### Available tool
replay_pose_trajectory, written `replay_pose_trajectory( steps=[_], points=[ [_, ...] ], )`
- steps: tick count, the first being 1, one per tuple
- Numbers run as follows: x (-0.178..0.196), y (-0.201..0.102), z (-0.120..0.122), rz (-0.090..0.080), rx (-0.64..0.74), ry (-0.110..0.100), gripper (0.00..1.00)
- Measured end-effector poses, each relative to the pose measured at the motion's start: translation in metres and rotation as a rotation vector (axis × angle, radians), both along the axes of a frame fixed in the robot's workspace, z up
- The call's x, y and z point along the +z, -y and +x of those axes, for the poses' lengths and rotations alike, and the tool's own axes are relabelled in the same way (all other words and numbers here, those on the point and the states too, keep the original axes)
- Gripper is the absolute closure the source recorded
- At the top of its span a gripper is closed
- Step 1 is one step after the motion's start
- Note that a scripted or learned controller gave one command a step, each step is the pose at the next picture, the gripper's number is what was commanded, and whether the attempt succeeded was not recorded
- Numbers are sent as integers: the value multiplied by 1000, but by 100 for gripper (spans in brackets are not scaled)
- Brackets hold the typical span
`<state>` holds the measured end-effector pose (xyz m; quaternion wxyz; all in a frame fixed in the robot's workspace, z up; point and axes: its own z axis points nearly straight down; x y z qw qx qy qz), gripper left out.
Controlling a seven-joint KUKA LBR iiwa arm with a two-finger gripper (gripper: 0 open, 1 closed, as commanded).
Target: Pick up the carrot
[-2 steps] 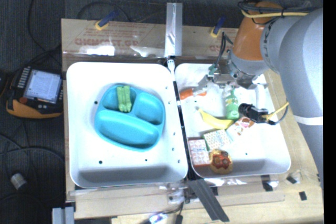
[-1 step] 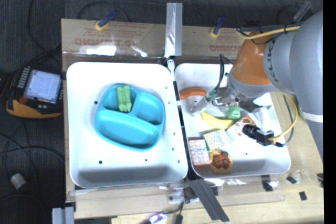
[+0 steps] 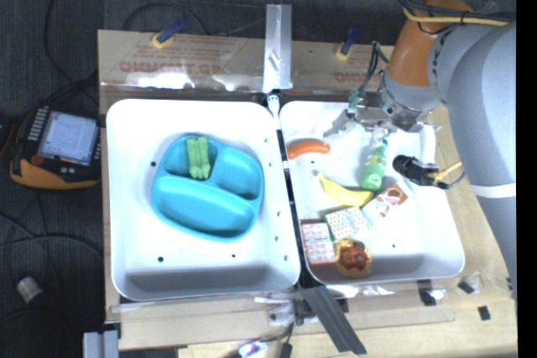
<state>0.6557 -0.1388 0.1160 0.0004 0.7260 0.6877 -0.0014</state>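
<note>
down at the front of the right bin (image 3: 436, 260) sits a red and yellow toy (image 3: 352, 257). the carrot (image 3: 308, 147) lies near that bin's back left corner. the pincer (image 3: 367, 115) hangs just beside it; i cannot tell how wide it is.

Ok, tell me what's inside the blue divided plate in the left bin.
The blue plate holds a green pea pod in its upper-left compartment. The other two compartments look bare. Whatever lies beneath the plate on the left bin floor is covered.
</note>
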Motion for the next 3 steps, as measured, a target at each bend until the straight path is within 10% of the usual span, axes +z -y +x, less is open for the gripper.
replay_pose_trajectory(
  steps=[1,2,3],
  points=[
    [36,-12,-91,2,147,-2,0],
    [224,35,-27,-1,92,0,0],
    [196,84,-121,0,-86,-1,0]
  ],
)
